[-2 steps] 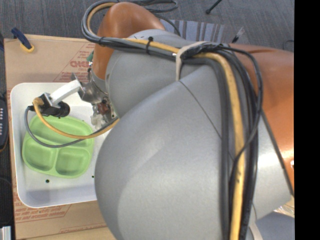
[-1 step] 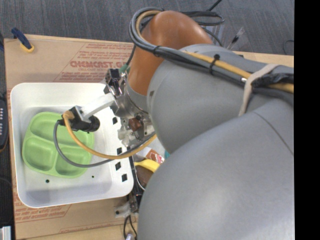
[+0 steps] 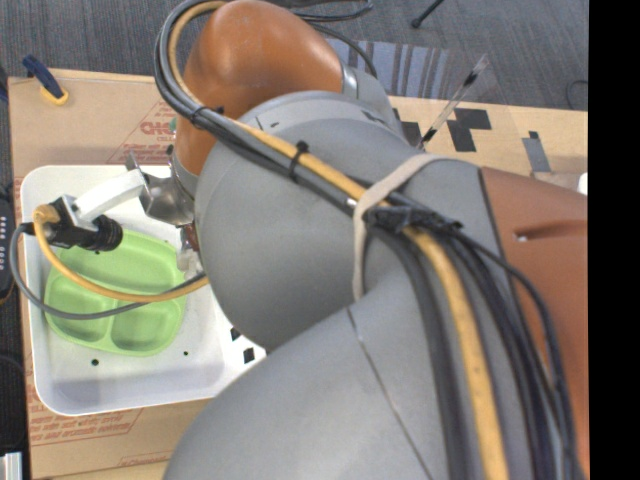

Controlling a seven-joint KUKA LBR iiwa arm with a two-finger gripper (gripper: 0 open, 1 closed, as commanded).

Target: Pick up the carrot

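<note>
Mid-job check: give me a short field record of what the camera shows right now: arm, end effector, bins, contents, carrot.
arm: grey arm fills most of the view, reaching over the left white bin
end effector: near the bin's upper right; finger state unclear
bin contents: green divided tray
cabling: yellow hose loops over the tray
carrot: cannot tell where it is; arm blocks much of the bench

glossy green plastic tray point(image 3: 150, 268)
</note>
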